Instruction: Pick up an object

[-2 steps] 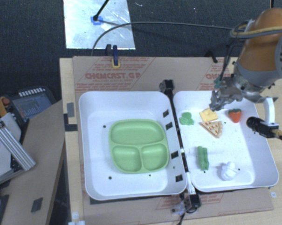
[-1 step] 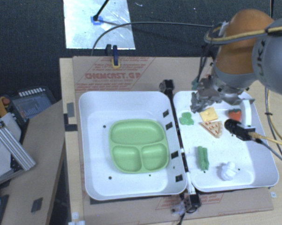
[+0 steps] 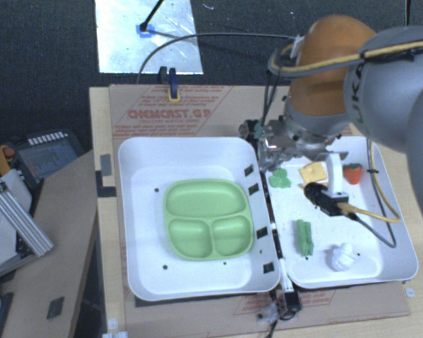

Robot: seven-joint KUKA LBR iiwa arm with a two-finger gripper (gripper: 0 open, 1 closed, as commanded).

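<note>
Two white bins sit side by side on the counter [image 3: 105,225]. The left bin [image 3: 138,164] holds a pale green divided plate [image 3: 207,219] at its centre, with one long compartment toward 12 o'clock and two smaller ones toward 6 o'clock.

The loose objects lie in the right bin [image 3: 390,258]. A small green leafy piece [image 3: 279,178] lies at about 10 o'clock, close to the wall shared with the left bin. A yellow wedge [image 3: 312,171] lies just beside it toward 3 o'clock, and a red piece with a green top [image 3: 353,172] lies at about 1 o'clock. A long green pod [image 3: 303,237] lies at about 7 o'clock, and a white lump [image 3: 341,257] lies near 6 o'clock.

The arm [image 3: 396,79] reaches over the right bin's 12 o'clock edge. The gripper [image 3: 272,155] is low over the 11 o'clock corner, just above the leafy piece. Whether it is wide or narrow cannot be told, as the wrist hides it, and no object is seen in its hold.
</note>
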